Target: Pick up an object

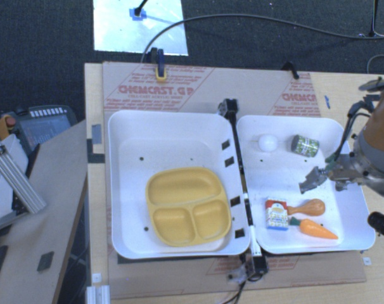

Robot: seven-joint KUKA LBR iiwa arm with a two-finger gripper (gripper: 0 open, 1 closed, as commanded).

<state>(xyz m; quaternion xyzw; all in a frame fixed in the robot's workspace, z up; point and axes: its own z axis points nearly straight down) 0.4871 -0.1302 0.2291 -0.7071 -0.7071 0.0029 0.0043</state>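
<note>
From the overhead camera, the bench [198, 84] carries two shallow white bins side by side. The left bin [125, 144] holds a yellow divided tray [187, 204] and nothing else that I can make out. The right bin [331, 132] is where the loose things lie: a white ball [267, 142] and a small green can [305, 145] near its far wall, and toward the near wall a small red-and-white carton [277, 213], a tan gourd-shaped toy [308, 207] just beside it, and an orange carrot [317, 229] close under the gourd.

The arm comes in from the right, and its gripper [313, 180] hangs over the middle of the right bin, between the can and the gourd. The dark tip is visible, but whether the jaws are apart or together I cannot tell from this angle (the fingers blur into one grey shape). Nothing shows between them.

So the pick looks not yet done: every object lies on the bin floor, none lifted. The gourd and the carton sit nearest below the tip, so I would guess one of those is the target; what remains is the descent, the closing and the lift.
</note>
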